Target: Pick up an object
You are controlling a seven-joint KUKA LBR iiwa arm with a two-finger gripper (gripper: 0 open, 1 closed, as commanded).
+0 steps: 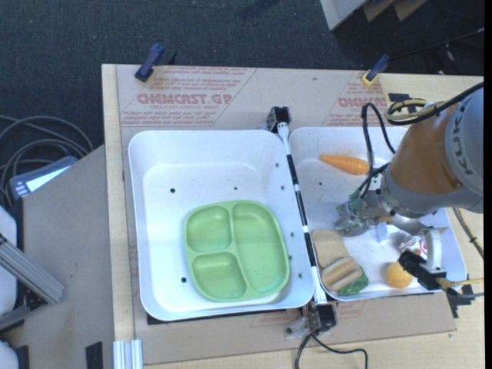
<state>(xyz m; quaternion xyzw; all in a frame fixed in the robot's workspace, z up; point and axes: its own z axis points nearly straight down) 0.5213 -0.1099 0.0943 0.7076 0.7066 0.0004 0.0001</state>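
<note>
The tool (355,215) hangs low inside the right-hand shallow white plastic bin (307,146), at the end of the grey arm with its orange band (419,160) reaching in from the right. It is a dark, cluttered knot of metal from where I stand, and I cannot tell how it is set or whether anything sits in it.

Nearest to it, just below and a little left, lies a tan, bread-like slab (329,244), and beneath that a tan roll-shaped piece (340,270) with a green leafy toy (354,286) touching its lower edge. Those three crowd the bin's lower left corner. Up and slightly left of the tool, apart from it, lies an orange toy carrot (345,164), its long axis running nearly left to right with the thin tip toward the divider. Lower right, near the bin's front wall, sits a small round yellow-orange fruit (398,275), with a red-and-white item (417,246) just above it, too small to name.

My guess is the bread slab is the closest target: it lies almost straight down-left of the tool, flat.

The left bin (146,156) holds a light green compartmented plastic tray (235,249), well apart across the divider. Both bins rest on the board-covered surface (192,91).
</note>
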